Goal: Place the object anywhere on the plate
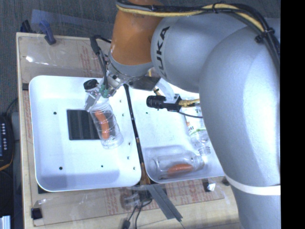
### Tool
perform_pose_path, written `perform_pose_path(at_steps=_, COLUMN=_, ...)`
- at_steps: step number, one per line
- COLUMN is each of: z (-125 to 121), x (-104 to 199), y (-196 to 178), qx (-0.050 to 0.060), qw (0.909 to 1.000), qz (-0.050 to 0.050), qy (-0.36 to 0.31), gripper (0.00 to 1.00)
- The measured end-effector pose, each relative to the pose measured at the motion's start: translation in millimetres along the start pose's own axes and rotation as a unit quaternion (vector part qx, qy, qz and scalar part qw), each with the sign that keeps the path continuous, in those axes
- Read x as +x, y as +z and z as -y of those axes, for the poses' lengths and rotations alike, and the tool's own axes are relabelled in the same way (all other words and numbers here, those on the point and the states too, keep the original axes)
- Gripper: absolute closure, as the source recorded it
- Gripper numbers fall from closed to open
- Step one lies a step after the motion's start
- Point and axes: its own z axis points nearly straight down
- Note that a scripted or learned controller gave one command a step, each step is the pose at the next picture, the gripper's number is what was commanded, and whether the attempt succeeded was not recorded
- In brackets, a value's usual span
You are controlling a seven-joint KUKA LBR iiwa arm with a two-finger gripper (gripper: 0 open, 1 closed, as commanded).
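Note:
A clear plastic bottle (106,124) with a black cap and an orange label lies slanted in the left bin. Its lower body overlaps the right edge of the plate (78,124), a dark grey square flat on the bin floor. My gripper (105,90) reaches down from under the orange wrist band and is shut on the bottle's neck and shoulder, just below the cap. The bottle's base points toward the bin's front. I cannot tell whether the bottle rests on the floor or hangs a little above it.
The left bin (52,171) and right bin (157,128) meet at a ridge beside the bottle. In the right bin lie a second clear bottle (177,165) with an orange label and another clear bottle (199,133), partly under the arm. A black cable crosses the ridge.

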Motion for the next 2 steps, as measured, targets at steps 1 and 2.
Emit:
perform_pose_path(at_steps=1, z=-23.8, x=10.2, y=45.4, qx=0.0, qw=1.0, qz=0.0, qy=-0.006, gripper=1.0)
perform_pose_path(at_steps=2, z=8.8, x=-19.6, y=7.1, qx=-0.002, qw=0.9996, qz=0.002, qy=-0.029, gripper=1.0)
